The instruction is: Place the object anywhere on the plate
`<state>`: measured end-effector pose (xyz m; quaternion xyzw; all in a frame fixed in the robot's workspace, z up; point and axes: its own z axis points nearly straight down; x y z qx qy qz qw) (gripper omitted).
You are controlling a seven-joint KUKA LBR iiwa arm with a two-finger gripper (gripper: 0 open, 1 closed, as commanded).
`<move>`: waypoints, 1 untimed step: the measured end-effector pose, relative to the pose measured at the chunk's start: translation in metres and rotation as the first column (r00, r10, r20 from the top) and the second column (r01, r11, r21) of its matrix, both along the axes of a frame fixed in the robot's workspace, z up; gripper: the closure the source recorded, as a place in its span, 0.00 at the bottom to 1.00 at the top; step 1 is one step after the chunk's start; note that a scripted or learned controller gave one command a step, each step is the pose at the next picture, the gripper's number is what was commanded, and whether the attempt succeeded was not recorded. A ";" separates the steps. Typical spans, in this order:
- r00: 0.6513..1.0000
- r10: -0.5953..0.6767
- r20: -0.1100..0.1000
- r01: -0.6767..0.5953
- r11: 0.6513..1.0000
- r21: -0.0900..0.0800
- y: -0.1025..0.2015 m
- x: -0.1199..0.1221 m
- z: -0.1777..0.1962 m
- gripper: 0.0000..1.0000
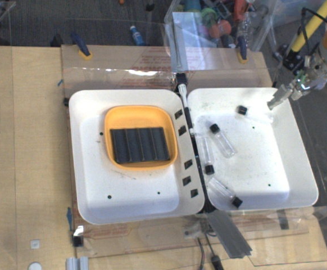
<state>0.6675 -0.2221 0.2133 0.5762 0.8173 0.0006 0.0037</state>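
Orange plate (141, 116) already carries a black block (140, 145); gripper (276, 100), its grip unreadable, hovers over the right bin (298, 167).

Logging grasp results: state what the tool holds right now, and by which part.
Nothing is seen held. The tool hovers at the right bin's upper right corner, apart from the clear vials and the small black cap.

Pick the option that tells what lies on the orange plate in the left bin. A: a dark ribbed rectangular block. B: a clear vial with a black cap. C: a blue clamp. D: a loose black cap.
A: a dark ribbed block lies flat on the orange plate in the left bin, while the clear vials with black caps lie in the right bin.
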 end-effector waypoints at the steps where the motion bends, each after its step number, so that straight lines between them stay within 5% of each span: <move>1: 1.000 -0.023 0.000 0.023 1.000 0.001 0.000 0.001 0.006 0.00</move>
